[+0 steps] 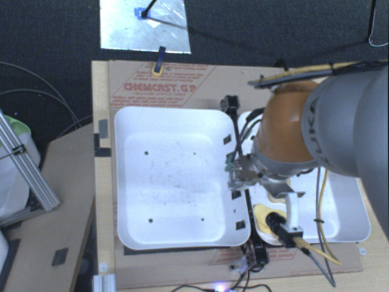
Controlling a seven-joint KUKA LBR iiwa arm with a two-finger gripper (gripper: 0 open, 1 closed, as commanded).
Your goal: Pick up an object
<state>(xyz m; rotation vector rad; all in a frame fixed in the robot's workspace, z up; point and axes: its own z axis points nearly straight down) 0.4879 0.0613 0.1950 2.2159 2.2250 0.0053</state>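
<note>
The arm (322, 126) hides most of the right bin (355, 224) — gripper included.

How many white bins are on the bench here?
2. The left bin lies fully in view; the right bin sits beside it, largely covered by the arm, so its contents may be hidden.

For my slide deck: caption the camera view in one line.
KUKA arm reaches over the right white bin, its tool low by the divide, near a yellow object; beside it, the left bin.
</note>
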